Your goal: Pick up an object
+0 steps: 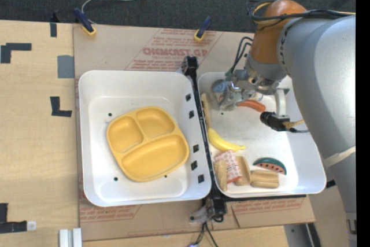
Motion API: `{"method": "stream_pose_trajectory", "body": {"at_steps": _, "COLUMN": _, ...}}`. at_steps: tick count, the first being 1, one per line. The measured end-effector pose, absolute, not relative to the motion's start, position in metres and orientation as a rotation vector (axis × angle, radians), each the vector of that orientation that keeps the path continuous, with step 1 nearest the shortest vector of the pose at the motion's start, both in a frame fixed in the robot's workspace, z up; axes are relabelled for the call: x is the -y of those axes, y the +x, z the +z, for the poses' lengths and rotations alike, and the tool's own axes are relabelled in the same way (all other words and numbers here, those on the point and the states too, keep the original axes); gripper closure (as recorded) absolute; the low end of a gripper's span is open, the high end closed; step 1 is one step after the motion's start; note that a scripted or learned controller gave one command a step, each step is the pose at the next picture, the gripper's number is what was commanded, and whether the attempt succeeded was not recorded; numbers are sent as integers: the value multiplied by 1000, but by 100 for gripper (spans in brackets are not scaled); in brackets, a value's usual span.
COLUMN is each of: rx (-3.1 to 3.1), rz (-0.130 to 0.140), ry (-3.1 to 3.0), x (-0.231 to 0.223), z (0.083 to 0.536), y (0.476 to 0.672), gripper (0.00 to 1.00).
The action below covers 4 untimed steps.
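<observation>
Gripper (226,96) hangs low at 12 o'clock of the right bin (306,153); finger spread cannot be told. An orange object (252,105) lies just at its 3 o'clock. Banana (222,142) sits at 6 o'clock. Advice: centre over one object, descend vertically, close only once fingers straddle it.

The flat brown cardboard sheet (144,49) lying under the two bins carries red printing. Above the left bin, large red block letters read roughly "CHEMCAST GP", set slantwise, with lines of smaller red print above and below that are too fine to read. More red print runs along the sheet's front edge below the bins, also too small to make out. The wrapped snack packet (231,168) shows red marks, unreadable.
</observation>
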<state>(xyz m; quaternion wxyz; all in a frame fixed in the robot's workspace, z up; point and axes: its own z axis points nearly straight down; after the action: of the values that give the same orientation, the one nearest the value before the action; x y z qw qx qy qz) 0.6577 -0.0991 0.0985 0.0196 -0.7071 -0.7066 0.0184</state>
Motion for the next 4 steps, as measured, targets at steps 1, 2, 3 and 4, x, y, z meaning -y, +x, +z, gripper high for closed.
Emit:
{"method": "stream_pose_trajectory", "body": {"at_steps": 1, "rx": 2224, "rz": -2, "ry": -2219, "x": 61, "z": 185, "y": 628, "gripper": 100}}
{"method": "stream_pose_trajectory", "body": {"at_steps": 2, "rx": 2223, "rz": 1, "ry": -2218, "x": 61, "z": 184, "y": 627, "gripper": 0}}
{"method": "stream_pose_trajectory", "body": {"at_steps": 3, "rx": 2224, "rz": 3, "ry": -2221, "x": 110, "z": 100, "y": 662, "gripper": 0}}
{"method": "stream_pose_trajectory", "body": {"at_steps": 4, "rx": 2224, "rz": 6, "ry": -2225, "x": 97, "z": 85, "y": 668, "gripper": 0}}
